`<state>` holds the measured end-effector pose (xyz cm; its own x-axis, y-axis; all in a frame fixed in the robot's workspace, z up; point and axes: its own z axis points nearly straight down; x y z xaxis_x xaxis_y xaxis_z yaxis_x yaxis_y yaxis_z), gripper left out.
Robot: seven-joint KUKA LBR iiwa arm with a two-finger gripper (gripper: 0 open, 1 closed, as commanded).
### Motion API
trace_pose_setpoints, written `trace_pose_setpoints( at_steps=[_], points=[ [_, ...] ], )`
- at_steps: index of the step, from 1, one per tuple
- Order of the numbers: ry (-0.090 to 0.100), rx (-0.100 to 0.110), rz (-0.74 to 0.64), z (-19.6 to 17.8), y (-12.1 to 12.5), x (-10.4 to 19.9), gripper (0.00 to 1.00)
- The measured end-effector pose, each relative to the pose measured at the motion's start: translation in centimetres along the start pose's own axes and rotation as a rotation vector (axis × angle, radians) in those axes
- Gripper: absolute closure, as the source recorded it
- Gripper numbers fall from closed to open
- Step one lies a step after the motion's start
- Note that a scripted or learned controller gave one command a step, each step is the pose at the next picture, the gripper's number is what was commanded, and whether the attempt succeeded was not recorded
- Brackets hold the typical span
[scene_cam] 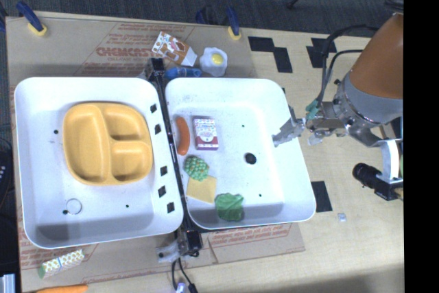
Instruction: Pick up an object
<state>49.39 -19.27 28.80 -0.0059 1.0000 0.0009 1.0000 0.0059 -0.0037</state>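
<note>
The right white bin [274, 89] holds an orange sausage [182, 134], a small red box [205, 133], a green knobbly round piece [195, 167], a yellow cheese slice [202, 189] and a green leafy piece [229, 206]. All of them lie in the bin's left half. A small black spot [250, 159] marks the bin floor. My gripper [288, 132] hangs over the bin's right rim, well to the right of the objects, with nothing seen in it. The grey arm with its orange band [381, 65] comes in from the right.
The left bin [27, 147] holds a yellow divided tray [108, 141]. Behind the bins lie a snack packet [169, 46], a yellow and white item [214, 60] and a blue item [182, 71]. Blue clamps [31, 18] grip the bench's far edge. A wrapped packet [62, 261] lies at the front left.
</note>
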Motion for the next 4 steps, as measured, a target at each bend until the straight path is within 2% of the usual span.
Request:
trace_pose_setpoints(
  at_steps=[1,2,3,4],
  points=[
    [0.000,0.001,-0.348,11.7,5.6,7.1,0.00],
    [-0.001,0.001,-0.293,19.7,10.7,8.9,0.00],
    [-0.002,0.001,-0.297,18.6,10.8,8.9,1.00],
    [-0.003,-0.003,-0.650,9.6,9.2,13.0,1.00]
  ],
)
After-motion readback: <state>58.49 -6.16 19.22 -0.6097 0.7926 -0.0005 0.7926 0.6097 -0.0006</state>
